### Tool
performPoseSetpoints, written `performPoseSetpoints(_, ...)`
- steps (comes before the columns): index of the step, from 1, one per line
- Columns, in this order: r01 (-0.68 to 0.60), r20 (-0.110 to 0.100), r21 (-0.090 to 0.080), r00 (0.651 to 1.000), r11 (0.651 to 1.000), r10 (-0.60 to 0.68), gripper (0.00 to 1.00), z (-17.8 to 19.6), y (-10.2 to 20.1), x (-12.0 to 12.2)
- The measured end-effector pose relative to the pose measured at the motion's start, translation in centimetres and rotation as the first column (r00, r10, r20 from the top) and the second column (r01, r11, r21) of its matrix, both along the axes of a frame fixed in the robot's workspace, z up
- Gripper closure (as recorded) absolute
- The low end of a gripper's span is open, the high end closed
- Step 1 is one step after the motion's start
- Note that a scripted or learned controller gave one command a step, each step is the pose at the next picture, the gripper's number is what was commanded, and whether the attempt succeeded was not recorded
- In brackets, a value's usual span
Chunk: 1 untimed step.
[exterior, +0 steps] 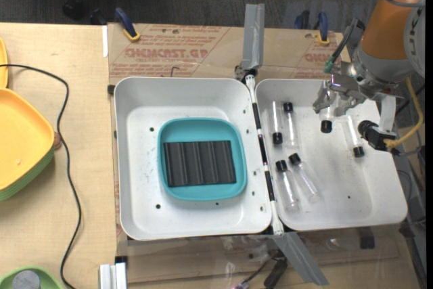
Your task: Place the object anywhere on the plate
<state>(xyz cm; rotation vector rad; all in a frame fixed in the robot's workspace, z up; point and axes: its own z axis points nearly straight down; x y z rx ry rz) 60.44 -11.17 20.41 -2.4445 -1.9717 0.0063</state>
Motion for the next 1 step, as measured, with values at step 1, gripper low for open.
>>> performPoseSetpoints(1,0.000,0.000,0.000,1.000,1.000,0.000,0.00,0.02,0.00,0.01)
